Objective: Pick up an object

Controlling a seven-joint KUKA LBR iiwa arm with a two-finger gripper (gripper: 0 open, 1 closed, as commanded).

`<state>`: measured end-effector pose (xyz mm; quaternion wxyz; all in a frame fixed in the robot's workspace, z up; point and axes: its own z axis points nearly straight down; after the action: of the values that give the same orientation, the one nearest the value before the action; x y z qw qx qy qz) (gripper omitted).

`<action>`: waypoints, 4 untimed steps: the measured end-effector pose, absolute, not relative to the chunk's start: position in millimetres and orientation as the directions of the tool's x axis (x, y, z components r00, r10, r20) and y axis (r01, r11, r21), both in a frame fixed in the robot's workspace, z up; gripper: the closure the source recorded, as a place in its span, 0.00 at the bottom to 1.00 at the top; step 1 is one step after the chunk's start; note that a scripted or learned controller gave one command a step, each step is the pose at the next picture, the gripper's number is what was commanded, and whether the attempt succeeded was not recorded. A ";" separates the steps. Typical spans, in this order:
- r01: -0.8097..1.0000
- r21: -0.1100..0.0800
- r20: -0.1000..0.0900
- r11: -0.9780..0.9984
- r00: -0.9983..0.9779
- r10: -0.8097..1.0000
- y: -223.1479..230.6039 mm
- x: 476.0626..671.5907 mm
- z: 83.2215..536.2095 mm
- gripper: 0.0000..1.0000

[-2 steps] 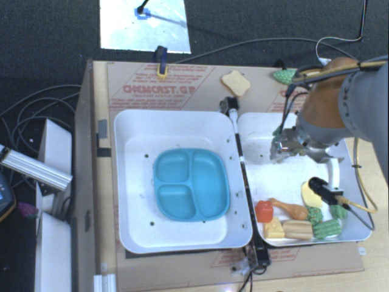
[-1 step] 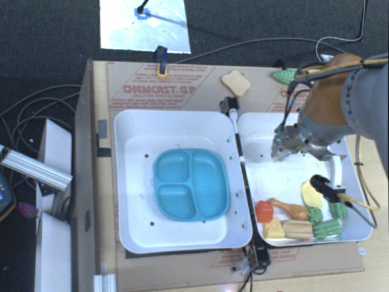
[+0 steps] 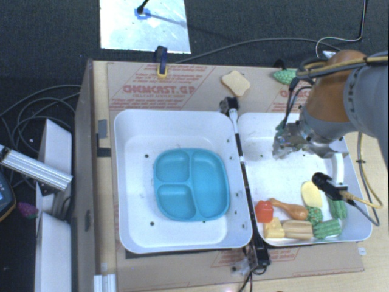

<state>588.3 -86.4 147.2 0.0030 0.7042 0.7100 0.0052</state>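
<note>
Toy foods (image 3: 298, 219) heaped in right bin (image 3: 261, 169) near corner, red, orange, yellow, green pieces

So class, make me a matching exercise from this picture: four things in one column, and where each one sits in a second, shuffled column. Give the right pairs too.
Things:
1. blue tray
2. red piece
3. tan piece
4. gripper

Places:
A. on the board beyond the bins
B. over the right bin's far part
C. in the left bin
D. near edge of the right bin, beside the divider

Pairs: 1-C, 2-D, 3-A, 4-B
</note>
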 end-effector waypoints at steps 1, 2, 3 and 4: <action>1.000 0.002 0.002 0.006 -0.006 1.000 -50.2 553.7 184.9 1.00; 1.000 0.002 0.002 0.005 -0.005 1.000 -21.2 581.3 184.4 1.00; 1.000 0.002 0.001 0.005 -0.005 1.000 -2.6 621.3 184.6 1.00; 1.000 0.002 -0.001 0.005 -0.005 1.000 -3.3 621.3 184.7 0.00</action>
<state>621.3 -3.3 184.7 0.0010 0.7055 0.7088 0.0006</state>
